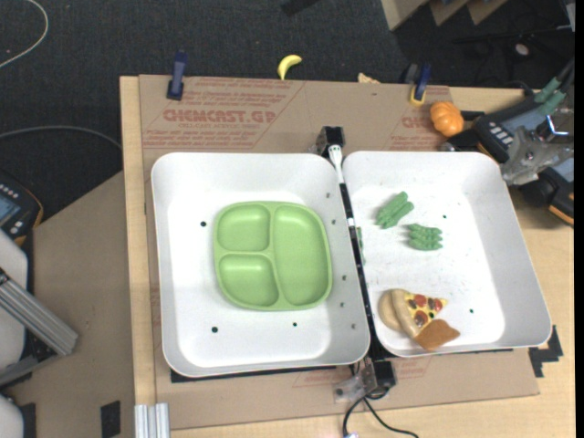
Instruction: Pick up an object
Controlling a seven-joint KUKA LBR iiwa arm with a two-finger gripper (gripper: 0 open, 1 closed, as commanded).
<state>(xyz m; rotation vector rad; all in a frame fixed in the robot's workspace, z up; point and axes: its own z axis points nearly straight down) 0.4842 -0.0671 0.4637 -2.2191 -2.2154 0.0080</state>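
Cardboard-topped bench [228, 121], two white bins. My gripper [534, 149] sits off the right bin's [474, 176] far corner; can't tell its state. Pizza slice [418, 316] hugs the near wall, so I'd probably clip the rim.

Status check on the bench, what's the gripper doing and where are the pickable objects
Gripper parked off bin's far right corner, nothing visibly held. Pizza slice and two green pieces in right bin. Nothing blocking.

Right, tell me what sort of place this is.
Most likely a robotics lab bench set up for pick-and-place trials. Two white bins, the left bin and the right bin, are clamped to a cardboard sheet; toy food such as a pizza slice lies inside, and cables run over the floor.
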